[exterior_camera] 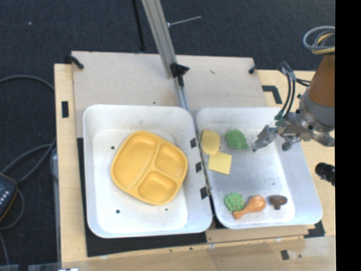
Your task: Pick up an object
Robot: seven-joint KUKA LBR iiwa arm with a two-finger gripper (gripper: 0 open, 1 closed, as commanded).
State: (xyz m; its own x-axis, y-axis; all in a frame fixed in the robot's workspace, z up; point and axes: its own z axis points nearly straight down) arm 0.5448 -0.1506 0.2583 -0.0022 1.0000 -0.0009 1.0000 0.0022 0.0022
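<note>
The right bin (293,168) holds several toy foods. A pale yellow round piece (210,141) and a yellow square slice (220,163) lie near its left wall. A green leafy lump (236,139) sits beside them. Along the front lie a green broccoli piece (233,201), an orange drumstick (251,206) and a brown mushroom (277,200). My gripper (275,141) hangs over the upper right part of this bin, just right of the green lump. Its fingers are open, with nothing between them.
The left bin (96,123) contains a yellow divided plate (149,167). A slanted metal pole (161,30) rises behind the bins and meets the divider between them. Cables run along the arm at the right.
</note>
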